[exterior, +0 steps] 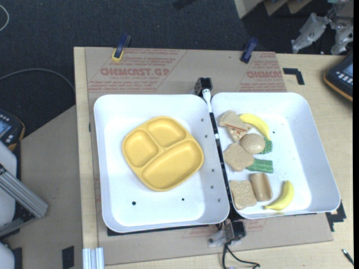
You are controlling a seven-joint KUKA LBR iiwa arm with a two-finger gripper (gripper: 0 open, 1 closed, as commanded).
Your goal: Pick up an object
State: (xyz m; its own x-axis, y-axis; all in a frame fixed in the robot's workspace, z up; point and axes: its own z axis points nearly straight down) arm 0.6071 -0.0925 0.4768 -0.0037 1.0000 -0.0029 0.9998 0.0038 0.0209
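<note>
A yellow three-compartment plate (163,152) lies in the left bin (112,116). The right bin (308,128) holds several toy foods along its left side: a banana (256,124), a sandwich wedge (233,121), a round bun (252,143), a tan cookie-like piece (237,157), a green piece (261,165), a bread slice (243,194), a brown sausage (261,186) and a second banana (282,197) near the front.
The bins sit on a cardboard-covered bench (168,72) held by two clamps (119,48) at the back edge. The right half of the right bin is bare white. Cables and equipment lie around the bench.
</note>
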